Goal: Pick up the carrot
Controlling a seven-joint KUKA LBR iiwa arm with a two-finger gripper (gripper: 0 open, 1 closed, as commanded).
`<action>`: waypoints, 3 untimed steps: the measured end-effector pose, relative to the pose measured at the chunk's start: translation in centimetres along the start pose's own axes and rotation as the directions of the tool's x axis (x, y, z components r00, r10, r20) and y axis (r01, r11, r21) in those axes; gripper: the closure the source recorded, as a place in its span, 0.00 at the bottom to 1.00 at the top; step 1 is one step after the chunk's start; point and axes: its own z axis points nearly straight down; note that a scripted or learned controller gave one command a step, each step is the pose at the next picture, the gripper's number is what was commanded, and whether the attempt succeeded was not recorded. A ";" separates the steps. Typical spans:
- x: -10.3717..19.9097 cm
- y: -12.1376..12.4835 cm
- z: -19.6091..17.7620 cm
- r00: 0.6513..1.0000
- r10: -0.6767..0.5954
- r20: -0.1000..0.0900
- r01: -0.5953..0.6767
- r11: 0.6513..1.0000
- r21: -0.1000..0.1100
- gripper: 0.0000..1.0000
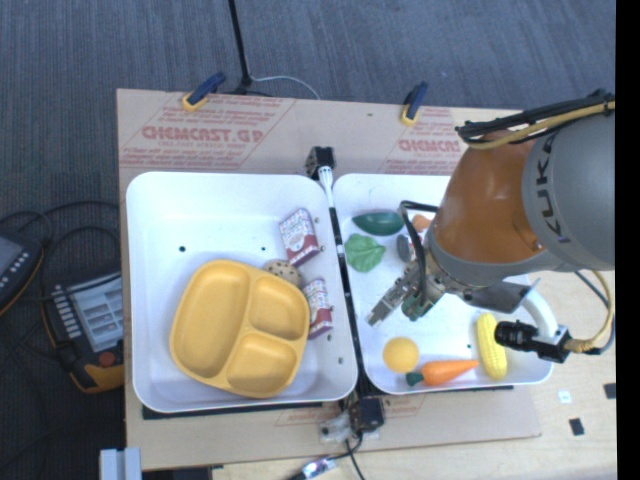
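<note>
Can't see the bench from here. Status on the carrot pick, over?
Claw low over right bin, nothing seen between its fingers. Carrot lying at bin's near edge, untouched. Yellow ball and corn flank it closely.

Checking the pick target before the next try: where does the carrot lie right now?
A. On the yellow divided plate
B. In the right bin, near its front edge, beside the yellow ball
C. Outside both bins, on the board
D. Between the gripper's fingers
B: the carrot lies on the right bin floor by the front rim, next to the yellow ball, with the gripper apart from it.

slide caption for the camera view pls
Gripper hovers over the right bin, short of the carrot at its front edge.
</note>
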 end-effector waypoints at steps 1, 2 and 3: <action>0.0 0.0 0.0 1.000 -0.001 0.000 0.001 1.000 0.000 0.00; -4.7 -3.9 0.0 0.967 -0.256 0.002 0.256 0.967 0.000 0.00; -9.5 -7.5 8.9 0.887 -0.463 0.004 0.463 0.887 -0.004 0.00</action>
